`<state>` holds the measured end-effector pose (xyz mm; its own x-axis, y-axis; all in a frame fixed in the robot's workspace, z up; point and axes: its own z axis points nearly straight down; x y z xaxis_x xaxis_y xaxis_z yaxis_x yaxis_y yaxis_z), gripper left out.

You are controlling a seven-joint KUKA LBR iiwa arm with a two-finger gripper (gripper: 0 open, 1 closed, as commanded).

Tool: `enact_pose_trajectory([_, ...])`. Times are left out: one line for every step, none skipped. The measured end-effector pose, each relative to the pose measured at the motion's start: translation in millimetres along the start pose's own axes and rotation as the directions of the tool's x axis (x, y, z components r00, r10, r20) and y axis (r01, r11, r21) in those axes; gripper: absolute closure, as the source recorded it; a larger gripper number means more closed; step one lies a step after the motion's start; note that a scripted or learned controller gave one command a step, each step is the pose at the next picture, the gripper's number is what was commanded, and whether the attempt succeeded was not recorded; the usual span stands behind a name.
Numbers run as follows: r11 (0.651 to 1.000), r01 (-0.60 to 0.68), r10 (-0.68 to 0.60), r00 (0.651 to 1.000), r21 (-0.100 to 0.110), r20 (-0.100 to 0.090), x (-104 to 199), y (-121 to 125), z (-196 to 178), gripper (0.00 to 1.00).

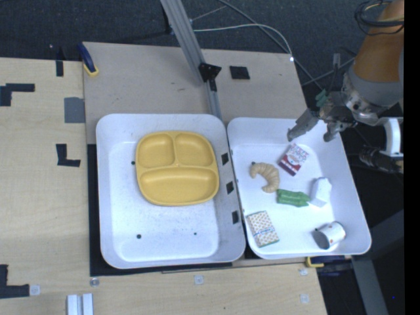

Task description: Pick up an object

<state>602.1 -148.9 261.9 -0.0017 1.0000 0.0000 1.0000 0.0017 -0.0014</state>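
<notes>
My gripper hangs over the right bin's far edge, fingers spread, nothing between them. Just below it lies a red-and-white packet. Croissant mid-bin, green object beside it. Checkered packet near front-left corner. Left bin carries a yellow divided plate.

**Open gripper above the right bin's far edge**

The gripper hangs over the far edge of the right bin, fingers spread apart, nothing between them. Just below it lies a small red-and-white packet. Near the bin's middle are a croissant and a green object, with a white piece beside it. A checkered packet and a white cup sit along the near edge. The left bin holds a yellow divided plate.
</notes>
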Motion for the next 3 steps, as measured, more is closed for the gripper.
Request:
enact_pose_trajectory([1.000,-0.002,0.002,1.000,0.005,0.001,-10,-3,55,0.00])
enact_pose_trajectory([1.000,-0.001,0.001,1.000,0.005,0.000,-5,-10,116,0.00])
enact_pose_trajectory([1.000,-0.001,0.001,1.000,0.006,0.000,-7,-21,170,0.00])
